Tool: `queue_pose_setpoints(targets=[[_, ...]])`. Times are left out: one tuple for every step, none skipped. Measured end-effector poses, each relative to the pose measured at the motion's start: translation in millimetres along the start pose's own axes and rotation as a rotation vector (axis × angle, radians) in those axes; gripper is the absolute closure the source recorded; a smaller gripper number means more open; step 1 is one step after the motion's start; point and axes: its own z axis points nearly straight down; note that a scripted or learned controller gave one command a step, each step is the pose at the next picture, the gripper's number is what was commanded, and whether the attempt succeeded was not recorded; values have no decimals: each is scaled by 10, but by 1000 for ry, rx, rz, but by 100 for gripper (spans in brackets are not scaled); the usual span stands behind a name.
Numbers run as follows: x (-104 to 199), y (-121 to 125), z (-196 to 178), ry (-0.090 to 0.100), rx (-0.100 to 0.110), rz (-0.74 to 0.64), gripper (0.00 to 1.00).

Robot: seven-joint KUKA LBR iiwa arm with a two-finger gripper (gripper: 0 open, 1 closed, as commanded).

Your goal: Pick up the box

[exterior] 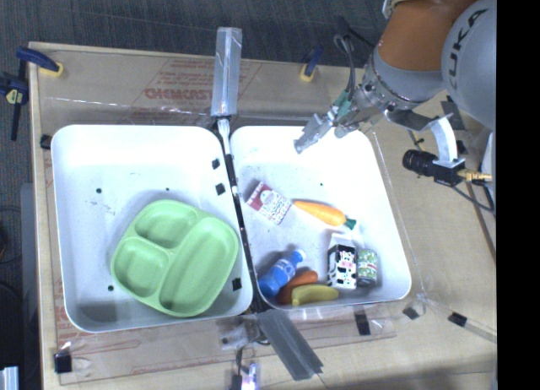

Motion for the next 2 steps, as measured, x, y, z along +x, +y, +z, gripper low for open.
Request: queue_pose_setpoints(targets=[[377, 302, 880, 3, 3, 204, 0], [464, -15, 1566, -2, -4, 172, 0]])
